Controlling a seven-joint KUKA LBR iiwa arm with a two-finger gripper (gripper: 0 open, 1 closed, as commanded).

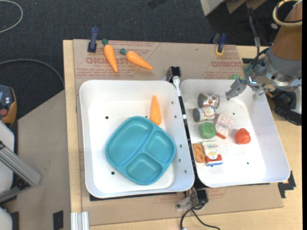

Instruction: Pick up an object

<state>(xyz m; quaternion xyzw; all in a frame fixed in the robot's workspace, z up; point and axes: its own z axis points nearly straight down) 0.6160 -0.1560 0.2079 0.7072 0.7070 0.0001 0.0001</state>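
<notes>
My gripper [246, 90] hangs over the far right part of the right bin [268, 128]. It is open, and nothing sits between its fingers [234, 89]. Left of it lie two small cans [208, 100] [205, 113]. Closer to the front are a green round object [207, 130], a small white carton [223, 126] and a red tomato-like object [242, 136]. An orange pretzel-like piece [198, 152] and a small printed box [212, 153] lie near the bin's front left.
The left bin [91, 128] holds a blue compartment plate [140, 150] and a carrot [155, 109]. Two more carrots [111, 57] [137, 59] lie on the cardboard behind it. Blue clamps [92, 39] [220, 43] grip the board's far edge.
</notes>
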